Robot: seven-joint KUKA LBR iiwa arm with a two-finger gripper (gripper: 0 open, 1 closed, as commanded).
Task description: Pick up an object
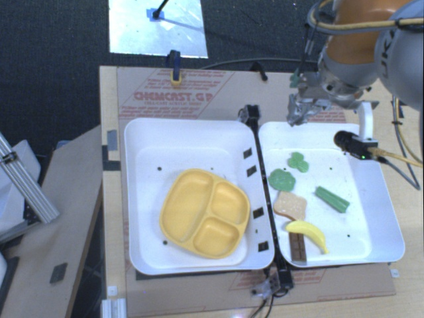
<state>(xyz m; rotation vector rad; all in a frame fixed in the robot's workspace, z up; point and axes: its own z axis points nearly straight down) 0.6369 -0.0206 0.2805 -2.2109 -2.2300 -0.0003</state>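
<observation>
- Two white bins are sitting side by side on the bench (199, 88); the left bin (142, 151) is holding a yellow divided tray (204, 212).
- I am hanging my gripper (299, 114) over the far rim of the right bin (377, 197), touching nothing; whether it is open, I cannot tell.
- Lying in that bin are a banana (309, 234), a toast slice (290, 206), a green stick (331, 199) and two green leafy pieces (281, 179).

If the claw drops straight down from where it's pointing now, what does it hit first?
Probably bare floor at the back of the right bin, near its far rim. The claw sits behind the small green piece, though depth is hard to judge.
</observation>
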